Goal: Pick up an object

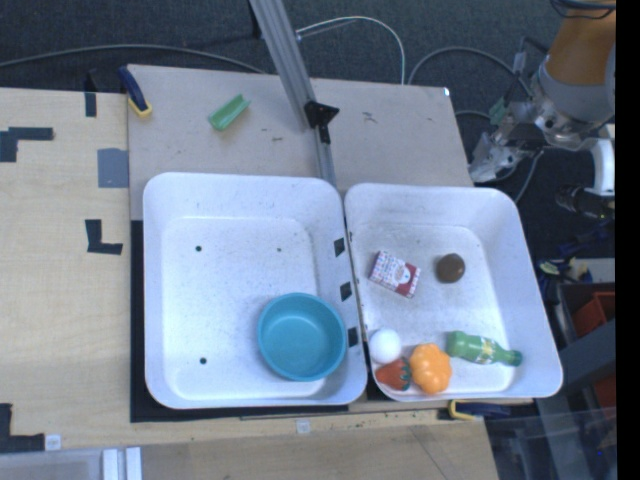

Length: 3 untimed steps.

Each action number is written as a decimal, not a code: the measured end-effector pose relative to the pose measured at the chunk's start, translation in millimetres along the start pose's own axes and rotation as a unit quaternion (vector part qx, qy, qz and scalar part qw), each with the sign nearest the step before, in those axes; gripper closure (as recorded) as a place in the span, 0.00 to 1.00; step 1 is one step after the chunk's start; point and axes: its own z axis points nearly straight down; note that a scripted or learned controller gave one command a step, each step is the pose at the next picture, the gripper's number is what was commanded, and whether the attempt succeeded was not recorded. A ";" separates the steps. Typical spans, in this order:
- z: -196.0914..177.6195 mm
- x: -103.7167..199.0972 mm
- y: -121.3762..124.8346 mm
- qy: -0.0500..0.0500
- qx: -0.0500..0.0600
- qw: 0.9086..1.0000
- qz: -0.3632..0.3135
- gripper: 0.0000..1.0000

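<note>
The right bin [500, 218] holds a red and white carton [394, 273], a brown ball [450, 267], a green bottle [481, 349], an orange pepper [431, 367], a white egg [385, 345] and a small red item [392, 374]. A blue bowl [301, 336] sits in the left bin [180, 208], near its front right corner. My gripper [490, 160] hangs off the far right, above the bench beyond the right bin's back corner, apart from every object.
A slanted grey pole [285, 48] crosses the bench behind the bins, with a black clamp at its base. A green block [228, 112] and a blue-yellow clip [135, 93] lie on the back board. Cables run along the dark floor behind.
</note>
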 end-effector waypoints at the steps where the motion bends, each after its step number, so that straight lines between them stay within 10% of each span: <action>1: 9.3 40.4 -23.2 0.001 0.004 1.000 -0.001 1.00; 3: 0.9 140.0 -63.4 0.002 0.004 1.000 -0.002 1.00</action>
